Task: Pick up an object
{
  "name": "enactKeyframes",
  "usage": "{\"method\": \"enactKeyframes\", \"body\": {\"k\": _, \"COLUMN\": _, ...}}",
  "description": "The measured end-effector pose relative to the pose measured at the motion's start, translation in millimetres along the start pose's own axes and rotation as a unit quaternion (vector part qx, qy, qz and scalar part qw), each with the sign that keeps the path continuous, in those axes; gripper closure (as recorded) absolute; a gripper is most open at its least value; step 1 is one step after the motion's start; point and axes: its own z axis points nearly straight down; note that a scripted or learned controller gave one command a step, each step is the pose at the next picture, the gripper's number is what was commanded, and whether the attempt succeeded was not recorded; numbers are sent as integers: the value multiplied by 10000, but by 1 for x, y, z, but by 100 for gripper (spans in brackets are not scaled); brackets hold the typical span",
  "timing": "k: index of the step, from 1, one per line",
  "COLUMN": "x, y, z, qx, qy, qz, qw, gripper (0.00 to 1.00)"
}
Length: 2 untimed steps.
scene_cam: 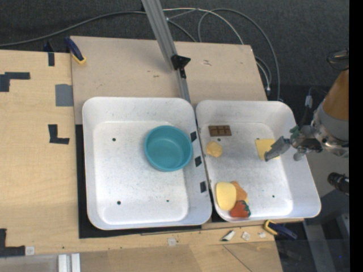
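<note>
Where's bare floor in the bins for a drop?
Left bin: bare floor all around the blue bowl, widest left of and below it. Right bin: open middle strip toward the lower right corner. Crowded: chocolate bar, yellow pieces, and the tool by the yellow block.

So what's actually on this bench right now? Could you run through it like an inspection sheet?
Surface: wooden bench bearing a left bin and a right bin, side by side.
Job's things: teal bowl in the left bin; in the right bin a brown chocolate bar, a small yellow lump, a yellow block, and a yellow piece against orange and red pieces.
Clutter: dark tape marks on the bench; blue-and-yellow clamps.
Grippers: gripper at the right bin's right side, beside the yellow block; holds nothing visibly.
Cables: white cables looping behind the bins.
Surroundings: slanted metal pole; dark floor.
</note>
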Motion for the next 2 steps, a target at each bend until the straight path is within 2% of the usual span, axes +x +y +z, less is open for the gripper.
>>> {"method": "enactKeyframes", "body": {"k": 2, "x": 1, "y": -10, "z": 114, "qx": 1, "qy": 1, "qz": 0, "qw": 10000, "gripper": 0}}
